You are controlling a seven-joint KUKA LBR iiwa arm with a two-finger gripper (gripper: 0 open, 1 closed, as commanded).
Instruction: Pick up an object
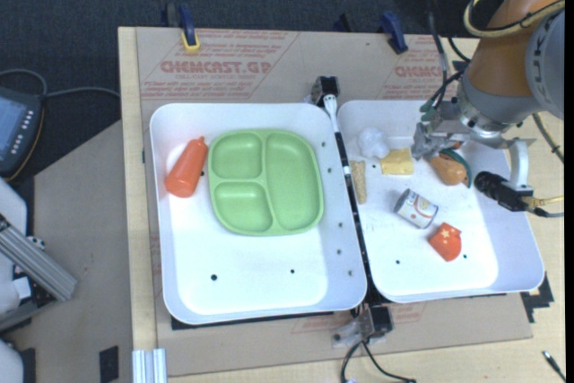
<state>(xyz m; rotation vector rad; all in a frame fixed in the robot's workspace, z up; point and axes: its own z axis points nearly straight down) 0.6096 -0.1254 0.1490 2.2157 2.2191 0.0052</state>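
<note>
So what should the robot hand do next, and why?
Probably drop a little lower. The gripper hangs in the right bin, just above the yellow piece and the orange-brown toy, and nothing shows between its fingers.

The arm (pixel 511 58) is grey and rounded, with a broad orange band above the wrist. A yellowish cable loops over its top, and thin dark cables run down its side. The tool (pixel 432 142) is dull metallic grey.
</note>
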